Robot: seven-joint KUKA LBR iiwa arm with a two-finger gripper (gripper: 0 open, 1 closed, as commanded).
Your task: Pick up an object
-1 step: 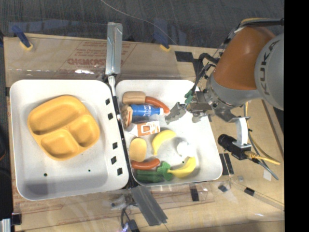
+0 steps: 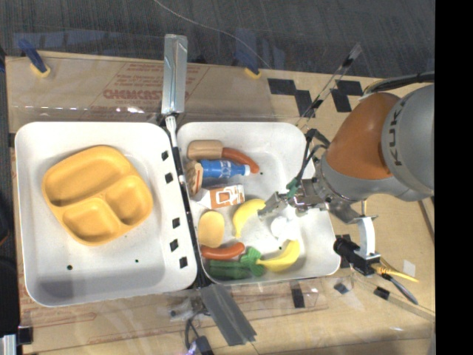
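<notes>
We see the gripper [image 2: 284, 200] low in the right bin [image 2: 284, 140], near its right wall, and whether the jaws are parted or have hold of anything we cannot tell. The closest candidate, a yellow lemon-like piece [image 2: 247, 215], lies just to the left of the jaws and slightly lower in the view, with a banana [image 2: 285, 255] below them near the front wall.

Light is even and quite bright from above; the white bins [image 2: 44, 272] are a little overexposed with soft grey shadows at their near corners, and the picture is slightly soft, grainy at the edges
</notes>
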